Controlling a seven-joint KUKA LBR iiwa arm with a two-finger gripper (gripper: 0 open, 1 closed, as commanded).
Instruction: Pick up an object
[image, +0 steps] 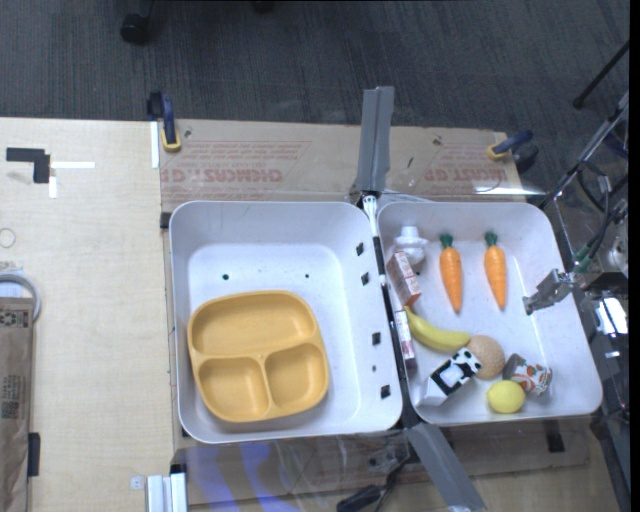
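Right bin (560, 240): we count two carrots (451, 275) (495, 273) side by side, one banana (436, 333), one lemon (506, 397), one brown ball (487, 352), one black-and-white carton (453, 374), one small can (530, 377), one white bottle (409, 244), one red packet (403, 281). Left bin (260, 235): one yellow divided plate (258, 353), open floor above it. Claw (543, 294) at the right wall (we cannot tell its state), with bare floor beside the carrots.

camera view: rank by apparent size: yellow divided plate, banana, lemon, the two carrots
1. Yellow plastic divided plate
2. Yellow banana
3. The two orange toy carrots, which look alike, unranked
4. Round yellow lemon
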